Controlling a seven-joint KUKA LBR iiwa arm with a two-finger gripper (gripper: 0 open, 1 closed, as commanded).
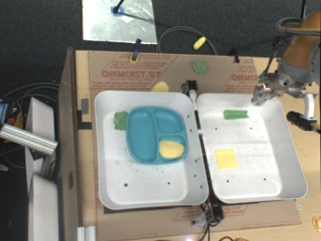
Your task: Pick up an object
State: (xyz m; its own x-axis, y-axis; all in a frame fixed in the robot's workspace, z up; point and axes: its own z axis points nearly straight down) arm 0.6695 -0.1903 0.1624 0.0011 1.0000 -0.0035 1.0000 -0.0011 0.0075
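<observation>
In the right bin [281, 134] lie a green stick-shaped piece [235, 114] near the far edge and a flat yellow square [225, 159] near the middle. The left bin [108, 149] holds a teal divided plate [153, 134] with a yellow lump [171, 148] in its lower right compartment, and a green leafy piece [120, 120] rests against the plate's left side. My gripper [262, 95] hangs at the right bin's far right corner, to the right of the green stick, with nothing seen between its tips.
Cardboard [150, 72] lies behind the bins with a green round thing [200, 67] and a yellow piece [160, 87] on it. Cables run at the far edge. A metal bar [27, 139] sits at the left.
</observation>
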